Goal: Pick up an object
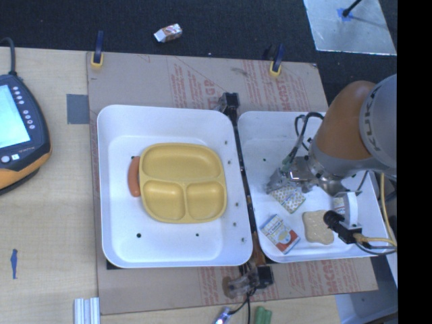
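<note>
Camera view: gripper is down in the right bin, right over a patterned packet. Can't tell if it's grasping. Looks like approach/grasp step. Next you'd need a lift to confirm. Cookie and small box near.

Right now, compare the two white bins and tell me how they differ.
The left bin holds a yellow divided tray with an orange sausage-shaped piece beside it; the right bin holds small loose things: a patterned packet, a small carton and a tan cookie-like piece. The arm reaches over the right bin, not the left. Both are shallow, white and sit side by side.
</note>
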`<act>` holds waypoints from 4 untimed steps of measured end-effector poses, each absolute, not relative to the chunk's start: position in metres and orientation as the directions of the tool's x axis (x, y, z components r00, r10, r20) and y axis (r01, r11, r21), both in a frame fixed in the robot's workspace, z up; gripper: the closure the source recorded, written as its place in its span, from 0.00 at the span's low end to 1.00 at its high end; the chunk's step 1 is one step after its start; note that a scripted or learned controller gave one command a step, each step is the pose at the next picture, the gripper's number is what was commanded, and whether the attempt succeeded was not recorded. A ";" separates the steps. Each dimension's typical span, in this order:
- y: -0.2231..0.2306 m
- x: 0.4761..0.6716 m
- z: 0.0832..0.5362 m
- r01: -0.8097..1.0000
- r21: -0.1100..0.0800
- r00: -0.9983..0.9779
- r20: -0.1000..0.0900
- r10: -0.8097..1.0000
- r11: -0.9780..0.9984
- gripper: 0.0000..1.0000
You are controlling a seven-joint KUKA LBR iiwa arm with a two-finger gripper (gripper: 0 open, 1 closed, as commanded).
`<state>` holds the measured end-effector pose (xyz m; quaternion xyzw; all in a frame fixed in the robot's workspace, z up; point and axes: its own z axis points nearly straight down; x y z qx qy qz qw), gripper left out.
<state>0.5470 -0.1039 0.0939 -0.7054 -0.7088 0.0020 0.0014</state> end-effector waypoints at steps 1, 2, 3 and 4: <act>-0.104 0.561 0.092 1.000 -0.003 -0.006 -0.001 1.000 0.006 0.00; -0.107 0.545 0.092 1.000 -0.005 -0.006 -0.001 1.000 0.006 0.00; -0.108 0.545 0.102 1.000 -0.006 -0.008 -0.002 1.000 0.008 1.00; -0.053 0.551 0.193 1.000 -0.001 -0.004 0.001 1.000 0.004 1.00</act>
